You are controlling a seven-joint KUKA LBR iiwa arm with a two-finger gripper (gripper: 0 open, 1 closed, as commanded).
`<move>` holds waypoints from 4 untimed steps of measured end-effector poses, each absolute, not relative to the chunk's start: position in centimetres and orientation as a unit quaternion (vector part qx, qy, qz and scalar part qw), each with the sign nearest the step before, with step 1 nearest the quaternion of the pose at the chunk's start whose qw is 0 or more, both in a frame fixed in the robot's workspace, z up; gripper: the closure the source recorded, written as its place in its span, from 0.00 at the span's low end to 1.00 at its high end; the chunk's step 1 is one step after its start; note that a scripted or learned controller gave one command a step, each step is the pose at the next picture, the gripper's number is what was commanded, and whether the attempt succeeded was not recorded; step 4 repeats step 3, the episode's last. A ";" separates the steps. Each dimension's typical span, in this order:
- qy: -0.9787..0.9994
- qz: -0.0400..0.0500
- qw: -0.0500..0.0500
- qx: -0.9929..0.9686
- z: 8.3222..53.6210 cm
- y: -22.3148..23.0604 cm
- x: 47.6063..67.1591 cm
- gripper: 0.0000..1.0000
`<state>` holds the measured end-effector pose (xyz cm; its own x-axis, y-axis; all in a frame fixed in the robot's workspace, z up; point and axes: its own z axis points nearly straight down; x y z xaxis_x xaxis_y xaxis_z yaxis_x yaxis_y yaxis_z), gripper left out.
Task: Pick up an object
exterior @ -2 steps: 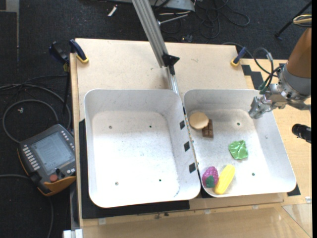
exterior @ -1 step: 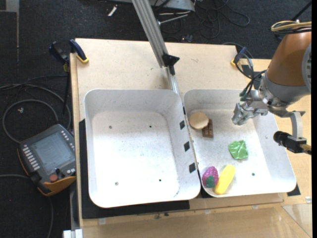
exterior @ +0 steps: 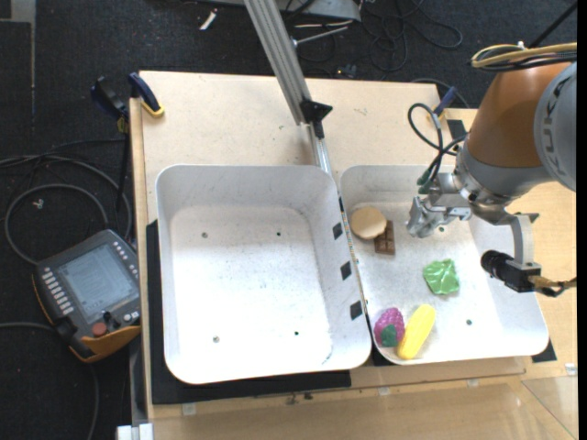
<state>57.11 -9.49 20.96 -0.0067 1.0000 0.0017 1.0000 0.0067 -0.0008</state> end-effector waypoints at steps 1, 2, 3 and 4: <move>-0.710 -0.001 0.001 -0.704 22.4 -4.4 55.3 1.00; -0.710 0.000 0.001 -0.704 22.5 1.2 55.1 1.00; -0.710 0.000 0.002 -0.704 21.8 6.2 53.4 1.00; -0.710 0.000 0.002 -0.704 21.8 6.2 53.4 1.00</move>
